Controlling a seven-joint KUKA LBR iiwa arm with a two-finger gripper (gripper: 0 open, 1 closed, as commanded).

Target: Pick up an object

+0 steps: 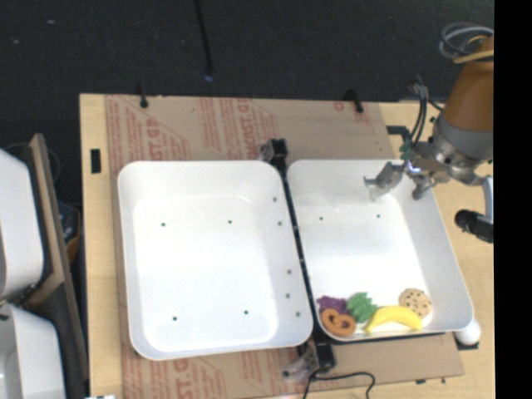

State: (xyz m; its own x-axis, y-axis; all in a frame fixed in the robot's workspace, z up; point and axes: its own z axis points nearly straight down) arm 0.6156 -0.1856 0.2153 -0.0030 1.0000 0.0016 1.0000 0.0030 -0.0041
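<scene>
gripper (399, 177) grip state: cannot tell. banana (392, 319) lies well below it toward the right bin's (366, 239) near edge, long axis crosswise.

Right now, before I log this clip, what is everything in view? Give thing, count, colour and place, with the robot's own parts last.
left bin: one, white, left half of the bench.
right bin: one, white, right half of the bench, edge to edge with the left one.
banana: one, yellow, near edge of the right bin.
cookie: one, tan with dark spots, just behind the banana's right end.
green piece: one, green, leafy, left of the banana.
grapes: one bunch, purple, left of the green piece.
pretzel-like piece: one, orange-brown, in front of the grapes.
bench board: one, brown, under both bins.
arm: one, grey and orange, upper right.
gripper: one, grey, over the right bin's far corner.
</scene>
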